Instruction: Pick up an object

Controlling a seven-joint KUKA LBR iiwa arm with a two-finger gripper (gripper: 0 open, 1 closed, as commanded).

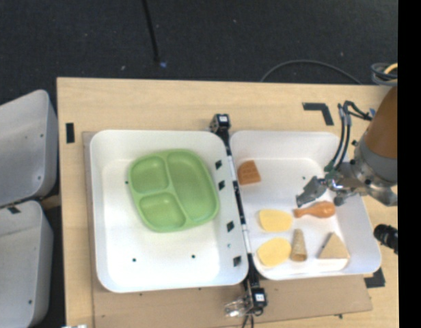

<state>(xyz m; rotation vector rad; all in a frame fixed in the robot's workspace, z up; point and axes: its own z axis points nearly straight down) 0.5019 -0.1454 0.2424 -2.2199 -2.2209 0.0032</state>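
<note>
Since the task names no particular object, we take the orange drumstick (316, 210) as the likely target: it lies in the right bin (279, 145), right of centre, directly under and just below the hand (324, 188) in the frame. Its long axis runs nearly left to right across the picture, thin end toward the left, fat end toward the right and tilted slightly up. Our hand hangs over the thin end and looks close to touching it, though we cannot tell from this slant whether it does. Whether the hand is spread or closed we cannot tell either, and nothing shows clearly gripped in it.

We judge that the move turns on this: the hand needs to close across the drumstick's short width, so its closing line should run up and down the frame.

Lower in the bin lie two yellow pieces (274, 220), a cone (299, 245) and a wedge (331, 248), and a brown block (249, 173) sits upper left. The left bin (104, 149) holds a green tray (173, 190).
</note>
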